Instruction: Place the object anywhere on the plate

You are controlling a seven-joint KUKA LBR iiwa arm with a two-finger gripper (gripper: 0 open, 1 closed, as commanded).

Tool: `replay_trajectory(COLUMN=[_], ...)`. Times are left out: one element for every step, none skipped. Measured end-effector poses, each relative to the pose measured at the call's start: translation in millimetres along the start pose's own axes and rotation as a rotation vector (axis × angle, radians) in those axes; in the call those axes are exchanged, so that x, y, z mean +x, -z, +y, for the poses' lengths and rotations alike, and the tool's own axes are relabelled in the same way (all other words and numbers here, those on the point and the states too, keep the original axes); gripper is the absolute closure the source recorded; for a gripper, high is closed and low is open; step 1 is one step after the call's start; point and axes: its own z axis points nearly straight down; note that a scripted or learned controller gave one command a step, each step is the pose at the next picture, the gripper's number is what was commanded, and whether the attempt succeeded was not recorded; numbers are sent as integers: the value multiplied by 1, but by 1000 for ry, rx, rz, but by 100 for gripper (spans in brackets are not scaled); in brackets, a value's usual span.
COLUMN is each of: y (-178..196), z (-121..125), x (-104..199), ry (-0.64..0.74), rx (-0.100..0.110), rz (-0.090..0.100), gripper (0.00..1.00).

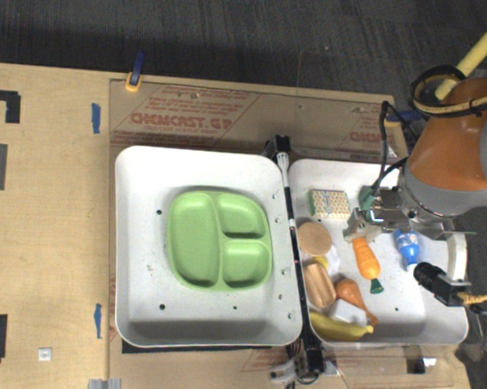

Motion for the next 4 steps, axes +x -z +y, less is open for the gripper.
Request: replay_trajectory(y=[-2, -20, 32, 31], z=[23, 47, 56, 56], x=[47, 163, 203, 202], ry=[-108, -304, -412, -412], rx=[-3, 1, -1, 2], rz=[0, 1, 0, -2], gripper=[100, 100, 100, 0])
